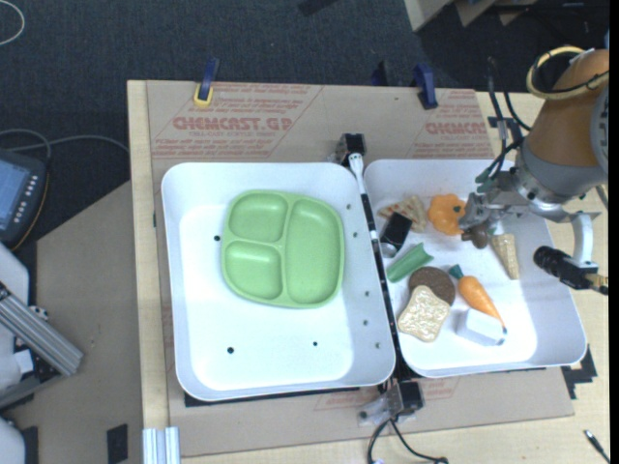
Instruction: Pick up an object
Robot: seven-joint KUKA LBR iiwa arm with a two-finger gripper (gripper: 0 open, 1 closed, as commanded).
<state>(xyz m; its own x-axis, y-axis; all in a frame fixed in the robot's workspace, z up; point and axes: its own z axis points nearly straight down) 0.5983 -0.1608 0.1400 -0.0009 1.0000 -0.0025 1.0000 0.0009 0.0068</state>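
Observation:
The right bin (556, 332) holds several small objects. An orange rounded piece (445, 214) lies near its back, with a beige piece (407, 208) and a black block (395, 230) to its left. A green strip (409, 259), a brown disc (432, 282), a speckled cracker (424, 314), a carrot (479, 298), a white block (481, 329) and a tan cone (505, 254) lie further forward. My gripper (480, 224) hangs low just right of the orange piece and above the cone's tip. Nothing shows held in it.
The left bin (193, 336) carries a green divided plate (284, 247). A black divider rail (370, 249) runs between the bins. Blue and yellow clamps (204, 85) stand at the board's back edge. The arm comes in from the right over the right bin's back corner.

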